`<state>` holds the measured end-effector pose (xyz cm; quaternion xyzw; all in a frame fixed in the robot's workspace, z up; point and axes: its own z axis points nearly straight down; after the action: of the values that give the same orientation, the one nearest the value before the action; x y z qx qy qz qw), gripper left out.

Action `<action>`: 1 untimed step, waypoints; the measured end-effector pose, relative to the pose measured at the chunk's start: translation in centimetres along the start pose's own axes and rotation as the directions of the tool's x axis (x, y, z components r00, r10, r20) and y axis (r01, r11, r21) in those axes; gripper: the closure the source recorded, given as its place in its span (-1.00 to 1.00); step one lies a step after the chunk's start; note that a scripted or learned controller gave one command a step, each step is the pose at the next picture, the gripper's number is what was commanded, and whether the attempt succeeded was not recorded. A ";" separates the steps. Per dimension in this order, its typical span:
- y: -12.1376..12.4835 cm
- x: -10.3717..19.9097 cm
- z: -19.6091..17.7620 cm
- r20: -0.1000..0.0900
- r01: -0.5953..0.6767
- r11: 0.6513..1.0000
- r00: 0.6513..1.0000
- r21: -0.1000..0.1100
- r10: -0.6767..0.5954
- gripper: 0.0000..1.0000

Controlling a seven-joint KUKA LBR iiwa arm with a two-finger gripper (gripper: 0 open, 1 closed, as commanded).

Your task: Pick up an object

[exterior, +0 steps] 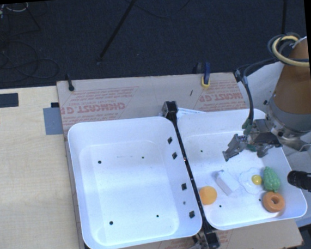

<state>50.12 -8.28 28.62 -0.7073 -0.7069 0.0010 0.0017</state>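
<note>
Upside-down red "CHEMCUT" lettering marks the cardboard sheet (115, 100) on the pale wood counter (25, 188); hand (244, 146) hovers released over right bin (246, 219).

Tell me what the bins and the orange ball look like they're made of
The bins look like moulded white plastic: smooth, slightly glossy walls with rounded corners. The orange ball appears matte, with no sharp highlight, so perhaps foam or soft plastic; the picture leaves that open.

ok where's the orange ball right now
The orange ball lies in the right bin, near its front left corner against the divider, just left of the white block.
</note>
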 end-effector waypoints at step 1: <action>2.5 -1.0 18.1 0.000 0.001 1.000 1.000 0.004 -0.001 -1.00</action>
<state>52.57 -9.28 10.48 -0.7071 -0.7071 0.0025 0.0034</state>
